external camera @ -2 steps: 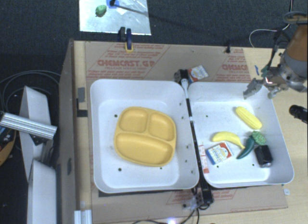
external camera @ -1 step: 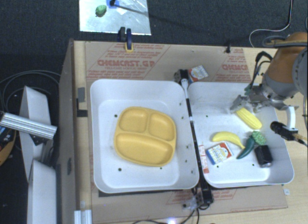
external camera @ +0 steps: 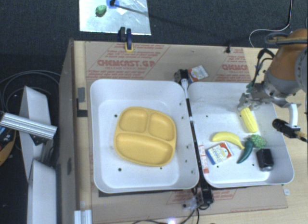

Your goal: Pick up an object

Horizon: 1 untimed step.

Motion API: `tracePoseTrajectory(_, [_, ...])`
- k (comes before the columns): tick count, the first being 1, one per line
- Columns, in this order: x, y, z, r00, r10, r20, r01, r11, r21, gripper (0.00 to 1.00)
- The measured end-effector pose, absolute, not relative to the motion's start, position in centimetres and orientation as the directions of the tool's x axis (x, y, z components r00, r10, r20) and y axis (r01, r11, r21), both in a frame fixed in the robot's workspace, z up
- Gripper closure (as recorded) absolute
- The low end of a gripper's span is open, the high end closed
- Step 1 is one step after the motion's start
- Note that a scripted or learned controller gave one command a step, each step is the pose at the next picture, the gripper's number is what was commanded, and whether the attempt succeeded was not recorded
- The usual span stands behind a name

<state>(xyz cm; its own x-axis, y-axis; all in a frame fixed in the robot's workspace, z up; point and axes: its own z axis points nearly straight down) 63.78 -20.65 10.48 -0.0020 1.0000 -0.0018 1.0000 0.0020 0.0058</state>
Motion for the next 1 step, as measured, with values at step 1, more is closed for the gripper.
tracePoseTrajectory(1, [67.11,-12.79,8.67,-0.006,1.000,0.001,1.000,0.006,0.008,1.00])
